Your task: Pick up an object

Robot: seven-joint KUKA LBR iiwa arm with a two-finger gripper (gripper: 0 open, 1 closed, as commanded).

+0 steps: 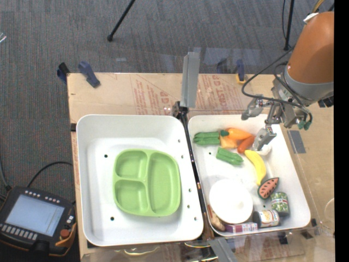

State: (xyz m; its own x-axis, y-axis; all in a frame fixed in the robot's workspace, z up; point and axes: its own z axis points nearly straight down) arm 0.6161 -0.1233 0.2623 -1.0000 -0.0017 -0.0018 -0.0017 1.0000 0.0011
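The right bin (289,162) holds several toy foods: a green vegetable (206,138), an orange carrot (238,133), a red-orange piece (245,144), a second green piece (229,156), a yellow banana (256,166) and a watermelon slice (268,188). My gripper (263,142) hangs over the bin's far right part, just right of the carrot and red-orange piece and above the banana's top end. I see nothing held in it.
A white round plate (231,201), a green can (280,203), a small jar (267,218) and a purple box (240,228) lie at the right bin's near end. The left bin (92,146) holds a green divided plate (146,182). A teach pendant (35,217) sits at lower left.
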